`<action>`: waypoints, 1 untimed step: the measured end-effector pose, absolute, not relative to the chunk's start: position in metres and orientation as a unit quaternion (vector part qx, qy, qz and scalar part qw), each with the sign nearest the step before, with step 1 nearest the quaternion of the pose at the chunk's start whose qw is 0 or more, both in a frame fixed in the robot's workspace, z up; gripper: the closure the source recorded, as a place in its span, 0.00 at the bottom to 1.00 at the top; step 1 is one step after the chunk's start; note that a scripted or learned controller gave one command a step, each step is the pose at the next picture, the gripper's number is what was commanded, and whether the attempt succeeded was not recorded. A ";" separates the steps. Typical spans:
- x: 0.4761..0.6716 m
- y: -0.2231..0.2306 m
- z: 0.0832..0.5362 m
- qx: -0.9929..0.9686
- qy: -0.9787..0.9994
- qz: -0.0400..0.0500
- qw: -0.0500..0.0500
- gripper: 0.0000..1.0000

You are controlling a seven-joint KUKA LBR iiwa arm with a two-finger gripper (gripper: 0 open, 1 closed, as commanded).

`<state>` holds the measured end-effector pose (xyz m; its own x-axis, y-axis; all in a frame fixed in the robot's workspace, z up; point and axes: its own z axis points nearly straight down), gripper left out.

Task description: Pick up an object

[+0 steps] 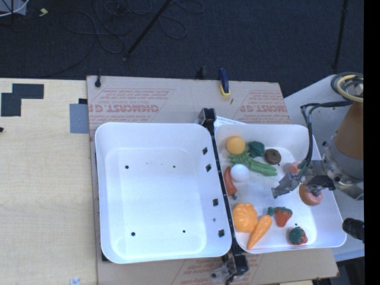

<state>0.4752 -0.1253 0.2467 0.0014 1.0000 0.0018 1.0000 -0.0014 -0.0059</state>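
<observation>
The right white bin (300, 136) holds several toy foods: an orange ball (236, 145), a white egg (240, 173), a green vegetable (256, 164), a brown round piece (272, 156), an orange pumpkin (244, 217), a carrot (259, 231) and two red-and-green berries (282, 215) (297, 236). My gripper (303, 187) hangs low over the bin's right side, open, one grey finger (284, 187) splayed to the left. A peach-coloured round piece (310, 195) lies right below it, between the fingers' span; whether they touch it is unclear.
The left white bin (113, 159) sits beside the right one, with a black divider (215, 177) between them. A red pepper (229, 183) lies against that divider. The arm's orange band (355, 129) and cables (309, 135) stand over the right bin's far right edge.
</observation>
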 end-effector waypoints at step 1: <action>0.557 -0.158 0.150 -0.706 -0.708 0.001 0.000 0.00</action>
